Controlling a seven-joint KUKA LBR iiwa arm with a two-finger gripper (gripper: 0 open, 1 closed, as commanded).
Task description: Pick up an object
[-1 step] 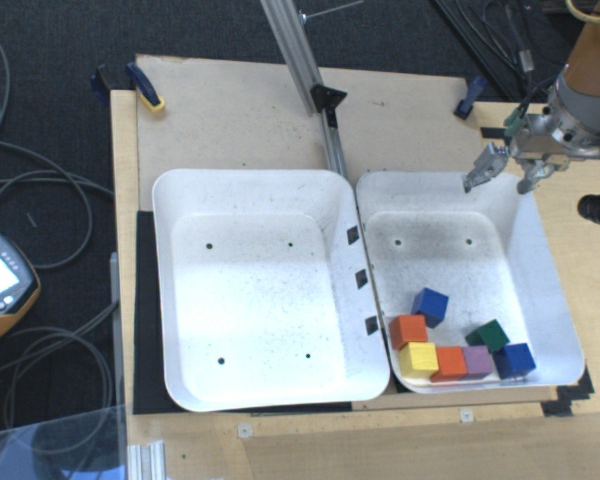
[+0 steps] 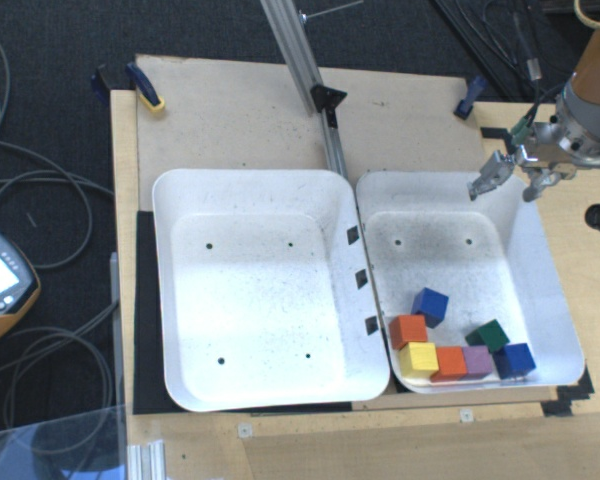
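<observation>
Fingers on our grey two-finger gripper (image 2: 510, 180) are spread apart with nothing between them, hanging over the far rim of the right shallow white plastic bin (image 2: 540, 258). All the small cubes sit well below and toward the near end from the fingers. We reckon the dark blue cube (image 2: 432, 305) is the best pick since it stands a little apart from the orange cube (image 2: 409, 329) and yellow cube (image 2: 417, 357). We'd line the fingers up across its flat faces first.
</observation>
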